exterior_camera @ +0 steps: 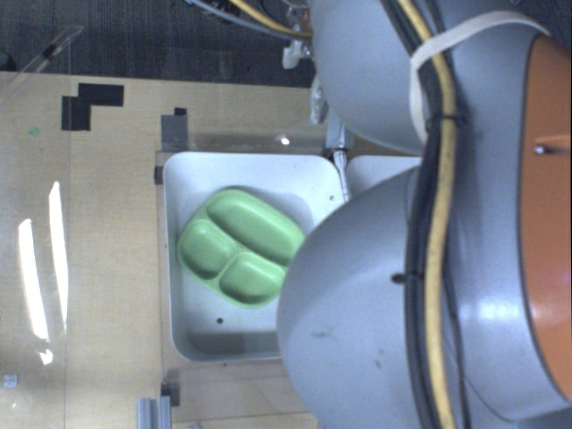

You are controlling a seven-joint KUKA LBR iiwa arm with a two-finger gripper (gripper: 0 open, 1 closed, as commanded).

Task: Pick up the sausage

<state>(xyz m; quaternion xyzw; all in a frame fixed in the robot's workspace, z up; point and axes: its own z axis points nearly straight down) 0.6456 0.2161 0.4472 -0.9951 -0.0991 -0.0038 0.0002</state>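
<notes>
The grey arm (420, 239) with its orange band (550, 177) looms close to the camera and covers the right half of the view, including most of the right bin (380, 172). A green divided plate (239, 247) lies in the left white bin (179, 311), its three compartments bare. The arm hides whatever lies in the right bin.
The bins sit on a pale wooden bench (80, 239) with black markers (89, 104) at the back left. Cables (232, 3) run across the dark floor behind. A metal bracket (174, 130) stands at the left bin's far corner.
</notes>
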